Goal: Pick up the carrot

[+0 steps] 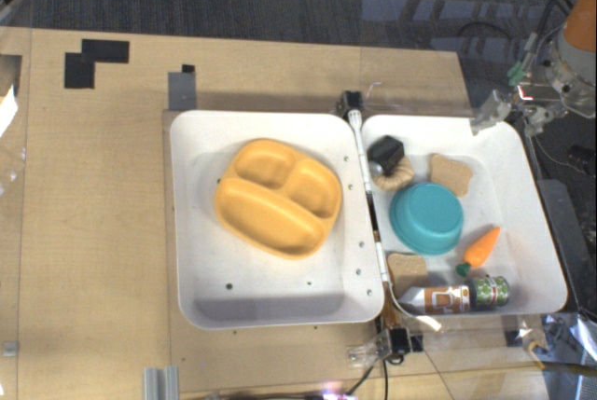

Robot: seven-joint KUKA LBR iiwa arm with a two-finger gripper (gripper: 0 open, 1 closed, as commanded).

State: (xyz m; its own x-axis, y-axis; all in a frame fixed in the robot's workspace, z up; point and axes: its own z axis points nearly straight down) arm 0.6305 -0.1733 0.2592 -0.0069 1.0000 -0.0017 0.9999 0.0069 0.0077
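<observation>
The pale wooden worktop (93,230) spreads wide under two shallow white plastic bins set side by side, their inner rims touching. The left white bin (201,296) holds a single thing, a yellow moulded plastic plate (278,196) with three compartments, lying roughly at the bin's middle and turned at a slant. The right white bin (532,202) is more crowded. A round teal plastic bowl (427,217) sits near its centre. Along the near wall lies a brown and green bottle (462,295) on its side. Beyond the bowl rests a tan square slice of bread (451,172), and a second tan slice (407,267) lies on the near side of the bowl, just beside the bottle. A small black block (385,150) sits on a beige lump (395,172) near the bins' shared rim. The small orange carrot with a green top (481,246) lies in the right bin, just right of the teal bowl and just above the bottle, tilted. The grey end effector (508,100) hangs over the right bin's far right corner, well apart from the carrot; whether it is spread or pressed together, I cannot tell.
</observation>
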